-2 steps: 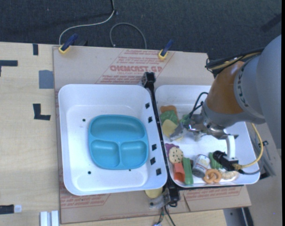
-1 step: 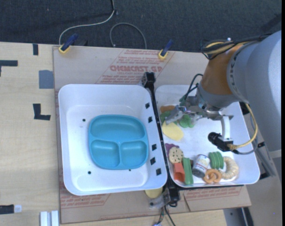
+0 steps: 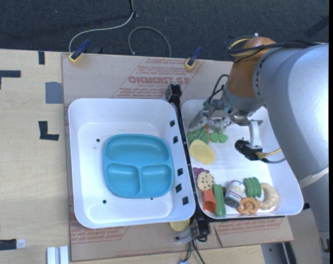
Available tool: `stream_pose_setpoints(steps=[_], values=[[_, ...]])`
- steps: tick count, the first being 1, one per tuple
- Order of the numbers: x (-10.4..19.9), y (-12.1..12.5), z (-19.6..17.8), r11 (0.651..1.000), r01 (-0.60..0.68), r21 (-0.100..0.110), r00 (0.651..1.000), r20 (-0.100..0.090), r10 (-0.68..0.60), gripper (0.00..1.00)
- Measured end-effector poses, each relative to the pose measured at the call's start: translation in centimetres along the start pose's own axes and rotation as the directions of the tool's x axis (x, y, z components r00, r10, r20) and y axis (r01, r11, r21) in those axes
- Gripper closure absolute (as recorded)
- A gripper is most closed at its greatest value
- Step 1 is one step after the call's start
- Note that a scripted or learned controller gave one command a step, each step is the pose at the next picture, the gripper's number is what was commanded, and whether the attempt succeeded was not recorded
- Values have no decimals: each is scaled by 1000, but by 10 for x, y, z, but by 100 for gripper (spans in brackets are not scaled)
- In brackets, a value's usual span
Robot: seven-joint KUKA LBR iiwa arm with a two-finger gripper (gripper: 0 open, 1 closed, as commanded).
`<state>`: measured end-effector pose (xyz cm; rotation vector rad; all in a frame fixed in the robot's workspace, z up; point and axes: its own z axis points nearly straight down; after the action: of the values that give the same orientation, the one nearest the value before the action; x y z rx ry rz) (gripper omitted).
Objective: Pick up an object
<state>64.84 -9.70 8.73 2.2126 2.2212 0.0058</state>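
Note:
My gripper is down in the far left part of the right bin, just above a green leafy toy. Whether it touches that toy I cannot tell. A yellow lemon-shaped toy lies just in front of the green one. Along the near side of this bin lie a purple piece with a round cracker, a red piece, a green stick, a small can, a green ribbed toy, a pretzel and a pale ring.
The left bin holds a blue divided plate. A black divider runs between the two bins. The grey arm covers the right bin's far right side. A black cable part hangs over the bin's middle.

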Motion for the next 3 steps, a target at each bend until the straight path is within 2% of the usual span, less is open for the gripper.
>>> stream_pose_setpoints(steps=[2, 3], values=[[2, 19, -1, 1000, -1, 6, 1000, 2, 1, 0], [-49, -62, -4, 1000, -8, -6, 1000, 2, 8, 0]])
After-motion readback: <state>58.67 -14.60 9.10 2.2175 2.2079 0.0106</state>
